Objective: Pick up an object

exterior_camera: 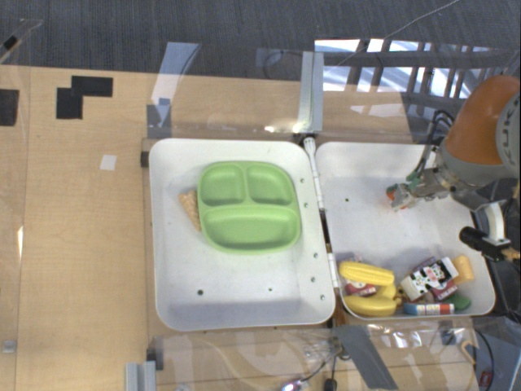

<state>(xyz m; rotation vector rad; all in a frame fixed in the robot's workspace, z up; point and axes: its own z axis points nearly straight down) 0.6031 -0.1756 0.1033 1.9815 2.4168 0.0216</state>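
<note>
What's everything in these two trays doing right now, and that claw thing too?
Green plate: flat in the left bin, right side up.
Tan piece: tucked under the plate's left edge.
Yellow toy: lying at the right bin's front edge.
Black-and-white carton: on its side among small items.
Claw: low over the right bin's bare floor, away from the toys.
</note>
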